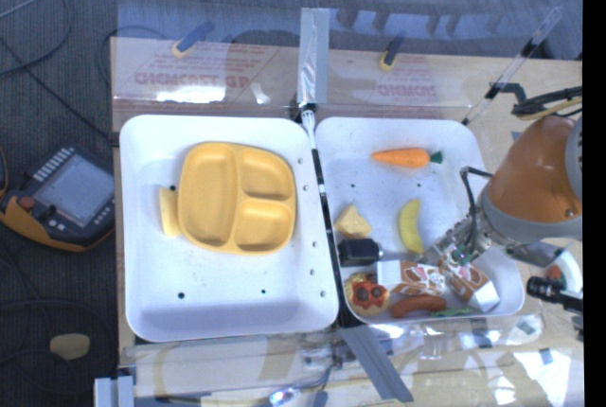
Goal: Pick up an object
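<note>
The surface (pixel 218 74) carries 2 white bins. The left bin (pixel 151 301) holds a yellow divided tray (pixel 237 197) near its centre. The right bin (pixel 454 135) holds the loose objects, any of which could serve as the thing to be picked.

The arm (pixel 535 183) is seen at 3 o'clock of the right bin, and the claw (pixel 461 247) is lowered toward the crowded corner at 5 o'clock. How far the claw is open, and whether anything is held, cannot be told, because the wrist hides it from above.

An orange carrot (pixel 402 157) lies alone at 12 o'clock of the right bin, well apart from the rest. A yellow banana (pixel 409 225) lies near the centre, just beside the claw at its 9 o'clock. A red sausage (pixel 417 306) and a round pizza toy (pixel 366 293) lie against the wall at 6 o'clock, with a patterned box (pixel 471 280) at 5 o'clock. A cheese wedge (pixel 353 223) and a black block (pixel 358 252) sit at 8 o'clock.

The main risk is judged to be crowding: in the packed corner, 2 objects could be caught at once or 1 pinched by an edge and dropped. Neighbours could be shoved against the bin wall. A closure on nothing is also possible, since the pieces are small and low.
</note>
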Controlling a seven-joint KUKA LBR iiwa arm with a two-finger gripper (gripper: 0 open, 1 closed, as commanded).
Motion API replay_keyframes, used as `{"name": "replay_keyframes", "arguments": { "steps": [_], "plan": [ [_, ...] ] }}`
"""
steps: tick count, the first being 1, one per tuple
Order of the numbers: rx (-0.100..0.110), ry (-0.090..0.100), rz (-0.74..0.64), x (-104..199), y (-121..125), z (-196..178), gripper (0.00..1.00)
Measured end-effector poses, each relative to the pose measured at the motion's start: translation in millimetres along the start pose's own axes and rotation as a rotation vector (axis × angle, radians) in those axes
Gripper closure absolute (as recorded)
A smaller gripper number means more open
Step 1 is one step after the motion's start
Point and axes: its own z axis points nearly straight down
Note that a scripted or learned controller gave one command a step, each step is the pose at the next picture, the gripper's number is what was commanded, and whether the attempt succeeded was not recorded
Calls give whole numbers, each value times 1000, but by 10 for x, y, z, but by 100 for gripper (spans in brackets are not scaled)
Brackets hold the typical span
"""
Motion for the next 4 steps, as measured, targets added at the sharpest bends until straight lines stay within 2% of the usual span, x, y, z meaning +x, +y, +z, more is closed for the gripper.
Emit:
{"name": "replay_keyframes", "arguments": {
  "steps": [1,2,3,4],
  "plan": [
    [19,17,272,72,609,-1012,100],
    [19,17,272,71,608,-1013,0],
    [21,15,249,-219,1119,-245,0],
    [8,0,264,282,826,12,0]
  ]
}}
